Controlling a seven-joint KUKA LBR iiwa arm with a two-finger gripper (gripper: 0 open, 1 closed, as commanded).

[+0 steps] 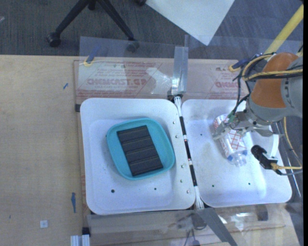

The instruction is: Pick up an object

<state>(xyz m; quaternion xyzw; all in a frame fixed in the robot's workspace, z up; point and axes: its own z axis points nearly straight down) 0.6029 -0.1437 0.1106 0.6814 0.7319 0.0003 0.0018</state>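
From the camera above, you look down on the bench [38, 144] with two white bins side by side; the left bin [96, 192] holds a teal tray [113, 150] lying flat near its middle, turned a little askew, and on that tray rests a black ribbed slab [139, 150], its ridges running across it; the right bin [226, 192] holds the bottle [235, 144], a crumpled clear plastic thing with a red grid label, lying on its side in the bin's upper half, slanting from upper left to lower right, well apart from the divider between the bins; the arm [284, 91] comes in from the right, its orange band [269, 93] above the bin's far right corner, and the tool [231, 124] sits right over the upper end of the bottle, at or just above it; you cannot tell from this angle whether the tool is apart, together or clamped on the bottle, nor whether the bottle is off the bin floor; behind the bins stands a clear panel [120, 81] with faint red lettering, a grey post [180, 67] rising at the seam between the bins; beyond the bench, on the dark floor, you see a chair base [72, 21] at upper left and a white sheet [192, 14] at the top.
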